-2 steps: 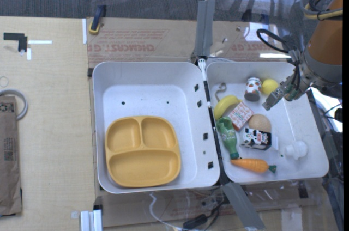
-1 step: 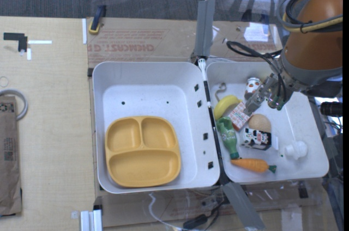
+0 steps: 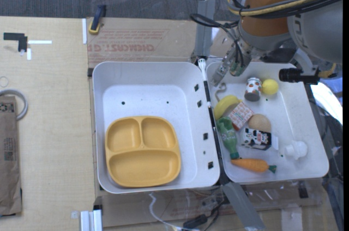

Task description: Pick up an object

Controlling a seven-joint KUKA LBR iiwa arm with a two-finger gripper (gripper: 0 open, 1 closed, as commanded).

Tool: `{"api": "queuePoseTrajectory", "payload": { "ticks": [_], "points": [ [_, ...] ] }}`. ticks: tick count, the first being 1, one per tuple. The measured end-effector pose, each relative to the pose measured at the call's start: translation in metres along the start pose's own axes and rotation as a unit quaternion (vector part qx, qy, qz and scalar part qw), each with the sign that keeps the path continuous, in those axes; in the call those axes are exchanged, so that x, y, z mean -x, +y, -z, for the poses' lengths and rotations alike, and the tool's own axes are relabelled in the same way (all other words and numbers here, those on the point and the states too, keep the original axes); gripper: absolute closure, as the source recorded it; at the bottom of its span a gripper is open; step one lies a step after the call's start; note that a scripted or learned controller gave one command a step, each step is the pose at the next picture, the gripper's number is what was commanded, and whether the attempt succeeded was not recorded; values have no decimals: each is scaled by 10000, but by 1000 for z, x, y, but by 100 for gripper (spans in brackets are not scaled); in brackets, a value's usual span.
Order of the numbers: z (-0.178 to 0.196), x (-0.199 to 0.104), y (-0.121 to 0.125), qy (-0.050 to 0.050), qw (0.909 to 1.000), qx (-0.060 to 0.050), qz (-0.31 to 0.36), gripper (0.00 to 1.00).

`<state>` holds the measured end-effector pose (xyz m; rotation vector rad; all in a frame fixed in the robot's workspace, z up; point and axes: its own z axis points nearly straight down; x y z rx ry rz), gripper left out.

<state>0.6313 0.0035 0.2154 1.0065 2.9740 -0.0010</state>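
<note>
My gripper [image 3: 229, 66] hangs below the orange band of the arm, over the back left corner of the right bin [image 3: 313, 132]. It is above and apart from the objects in that bin. Nearest to it are a small brown-and-white jar [image 3: 252, 89] and a yellow lemon [image 3: 269, 86]. Further forward lie a banana [image 3: 225, 105], a small pink-and-white box [image 3: 240, 114], a tan roll [image 3: 260, 122], a cow-patterned carton [image 3: 256, 139], a green bottle [image 3: 228, 138], a carrot [image 3: 252, 165] and a white piece [image 3: 296, 149].
The left bin [image 3: 142, 88] holds a yellow divided plate [image 3: 143, 150] at its front. A cardboard sheet [image 3: 136, 42] lies behind the bins. A brown paper bag [image 3: 8, 153] sits at the far left of the bench.
</note>
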Motion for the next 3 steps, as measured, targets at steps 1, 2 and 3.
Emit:
{"api": "queuePoseTrajectory", "payload": {
  "ticks": [1, 2, 3],
  "points": [
    [9, 1, 0, -17, 10000, 6, -1, 100],
    [37, -35, -59, 6, 9932, -1, 1166, 100],
    [46, -34, -59, -5, 9934, 4, 1151, 100]
  ]
}}
